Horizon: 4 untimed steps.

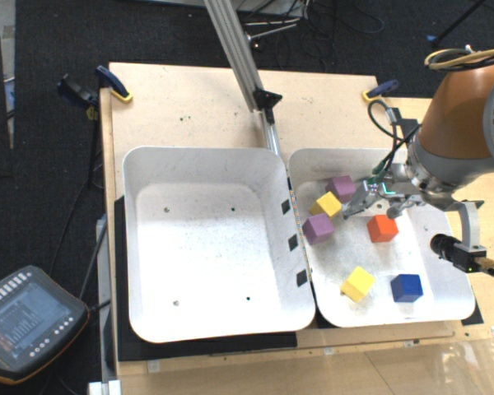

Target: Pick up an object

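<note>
Orange cube (pixel 382 228) sits in your right bin (pixel 457 290), just near of the gripper (pixel 377 202), whose grip state I cannot tell; it looks light and rigid, so take it across two flat opposite faces.

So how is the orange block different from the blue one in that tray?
The orange block sits near the middle of the right bin, just below the claw; the blue block lies closer to the bin's front edge, away from the claw. The orange block stands by itself, while the blue block has a yellow block beside it. Both look like small cubes of similar size, lying free on the bin floor.
</note>
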Motion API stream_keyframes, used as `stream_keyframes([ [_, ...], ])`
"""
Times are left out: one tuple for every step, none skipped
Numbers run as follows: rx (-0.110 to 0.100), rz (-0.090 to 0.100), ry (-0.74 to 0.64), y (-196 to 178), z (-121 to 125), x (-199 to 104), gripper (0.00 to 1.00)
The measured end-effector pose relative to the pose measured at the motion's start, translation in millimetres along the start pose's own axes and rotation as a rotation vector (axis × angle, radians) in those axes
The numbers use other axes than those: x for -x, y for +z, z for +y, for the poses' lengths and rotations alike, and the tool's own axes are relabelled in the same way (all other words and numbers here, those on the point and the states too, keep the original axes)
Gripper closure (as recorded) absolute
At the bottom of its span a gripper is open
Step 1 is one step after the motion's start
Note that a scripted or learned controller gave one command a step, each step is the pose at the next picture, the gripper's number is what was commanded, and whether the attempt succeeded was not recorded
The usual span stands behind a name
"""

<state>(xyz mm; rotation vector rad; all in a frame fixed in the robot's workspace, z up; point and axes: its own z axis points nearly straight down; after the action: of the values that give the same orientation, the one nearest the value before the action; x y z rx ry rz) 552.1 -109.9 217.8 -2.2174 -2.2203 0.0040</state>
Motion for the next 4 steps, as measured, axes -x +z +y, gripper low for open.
stream_keyframes([
  [0.004,-0.001,0.001,-1.7,0.8,0.1,0.00],
  [-0.002,0.000,0.002,61.2,4.8,0.7,0.00],
  [0.010,0.004,0.001,99.4,6.6,-5.4,0.00],
  [0.025,-0.003,0.001,100.5,11.7,-3.4,0.00],
])
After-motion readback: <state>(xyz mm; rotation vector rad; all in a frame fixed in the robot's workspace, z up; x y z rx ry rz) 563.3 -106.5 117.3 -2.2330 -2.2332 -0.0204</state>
